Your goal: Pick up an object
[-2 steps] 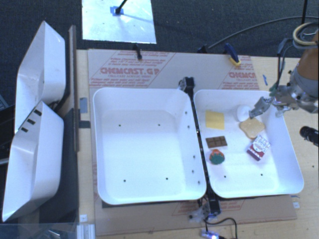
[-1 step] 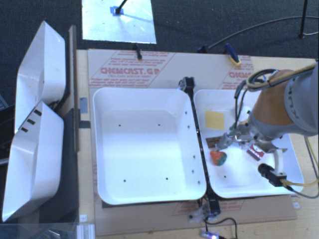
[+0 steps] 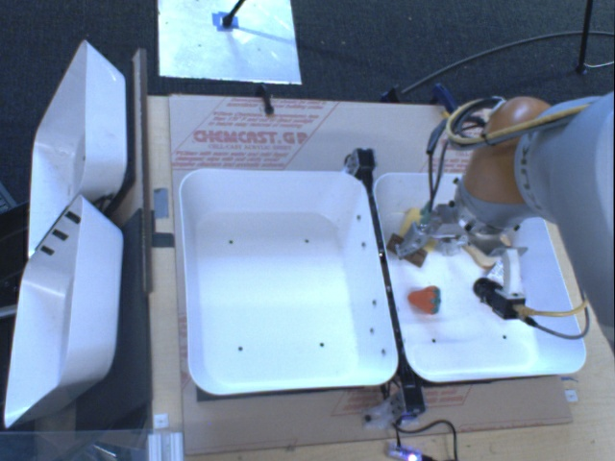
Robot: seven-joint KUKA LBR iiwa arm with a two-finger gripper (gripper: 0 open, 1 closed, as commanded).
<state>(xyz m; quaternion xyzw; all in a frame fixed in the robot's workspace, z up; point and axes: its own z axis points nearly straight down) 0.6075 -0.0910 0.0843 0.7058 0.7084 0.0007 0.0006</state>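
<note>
Currently we read the gripper (image 3: 430, 230) low in the right bin (image 3: 548, 358) over brown and yellow items, jaw state indeterminate, with the orange-red toy (image 3: 425, 300) lying just below it.

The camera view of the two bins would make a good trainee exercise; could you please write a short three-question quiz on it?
1. True or false: the orange and teal object lies in the left bin.
2. Multiple choice: the gripper hangs over which part of the right bin? A) its upper left area, near the divider between the bins; B) its lower right corner; C) outside it, over the cardboard.
3. Fill in: the arm wears a band of ____ colour above the wrist.

Key: 1 false, it lies in the right bin; 2 A; 3 orange.
</note>
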